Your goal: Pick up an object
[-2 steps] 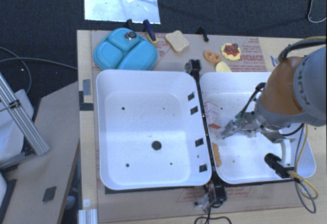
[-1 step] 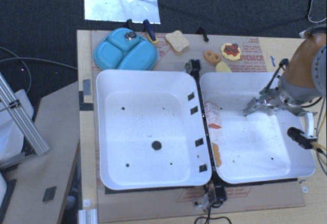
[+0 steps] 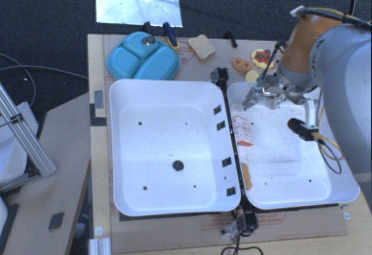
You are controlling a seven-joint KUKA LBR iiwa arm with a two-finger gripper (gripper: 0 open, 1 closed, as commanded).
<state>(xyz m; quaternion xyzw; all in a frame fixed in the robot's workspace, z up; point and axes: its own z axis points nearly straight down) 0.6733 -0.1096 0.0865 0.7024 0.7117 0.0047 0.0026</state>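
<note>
**Pincer over the right bin, nothing seen in it**

I had the arm (image 3: 331, 68) reaching in over the back of the right bin (image 3: 325, 190). The pincer (image 3: 263, 96) hung near that bin's back left corner, and from my seat I could not tell how far apart it stood; nothing showed in its grip.

The likeliest target was the carton (image 3: 242, 130), a small white packet with red print lying flat against the bin's left wall, just in front of the pincer. I judged it light and thin-walled, likely to crumple or skid on the smooth floor if pushed. I would have taken it across its short width, near the middle, coming straight down, mindful that the wall beside it left little room for one finger.

Further toward the front along the same wall lay a small orange piece (image 3: 246, 176), perhaps toy food; it looked light and hard, small enough to slip out. A dark disc (image 3: 178, 165) sat near the middle of the left bin (image 3: 133, 132), too flat to pinch easily.

On the bench behind the bins lay a blue tray (image 3: 142, 57), a toast slice (image 3: 201, 46) and a pretzel (image 3: 241, 64), all well apart from the pincer.
</note>
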